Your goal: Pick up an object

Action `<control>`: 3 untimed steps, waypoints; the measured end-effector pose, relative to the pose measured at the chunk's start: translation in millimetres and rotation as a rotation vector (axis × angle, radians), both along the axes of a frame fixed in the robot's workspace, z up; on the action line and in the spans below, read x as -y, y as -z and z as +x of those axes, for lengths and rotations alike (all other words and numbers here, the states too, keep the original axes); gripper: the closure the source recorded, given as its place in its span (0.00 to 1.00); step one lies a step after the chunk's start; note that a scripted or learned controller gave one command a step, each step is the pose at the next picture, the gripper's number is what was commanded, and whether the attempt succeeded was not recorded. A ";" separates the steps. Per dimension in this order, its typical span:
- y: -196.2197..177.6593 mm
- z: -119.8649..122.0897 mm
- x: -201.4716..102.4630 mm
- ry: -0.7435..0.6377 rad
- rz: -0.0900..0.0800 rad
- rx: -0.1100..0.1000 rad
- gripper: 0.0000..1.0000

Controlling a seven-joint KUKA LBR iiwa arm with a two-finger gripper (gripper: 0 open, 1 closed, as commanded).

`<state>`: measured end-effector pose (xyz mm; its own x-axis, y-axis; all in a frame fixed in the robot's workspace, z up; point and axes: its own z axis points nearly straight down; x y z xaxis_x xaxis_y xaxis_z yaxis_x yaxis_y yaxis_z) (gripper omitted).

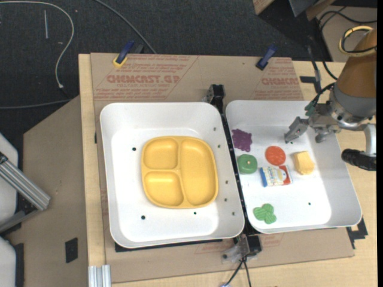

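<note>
Here the claw [307, 130] hangs spread and empty, above the orange disc [275, 155].

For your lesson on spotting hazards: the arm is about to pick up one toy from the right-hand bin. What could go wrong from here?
1. The toys lie crowded: the orange disc, yellow block and striped packet sit close together, so the gripper may nudge a neighbour or catch two.
2. The orange disc and green disc look flat and low, so fingers might slip over them.
3. The gripper hangs near the right bin's far rim and could clip it.
</note>
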<state>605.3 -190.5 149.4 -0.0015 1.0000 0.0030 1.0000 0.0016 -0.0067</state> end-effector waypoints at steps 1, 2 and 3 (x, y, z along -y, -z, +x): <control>44.5 -6.6 1.3 0.002 0.000 0.000 0.00; 29.6 -4.0 1.5 0.001 -0.002 0.008 1.00; -30.9 3.7 -5.0 -0.001 -0.005 0.014 1.00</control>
<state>609.0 -185.5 180.2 -0.0021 1.0000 -0.0019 1.0000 0.0021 0.0073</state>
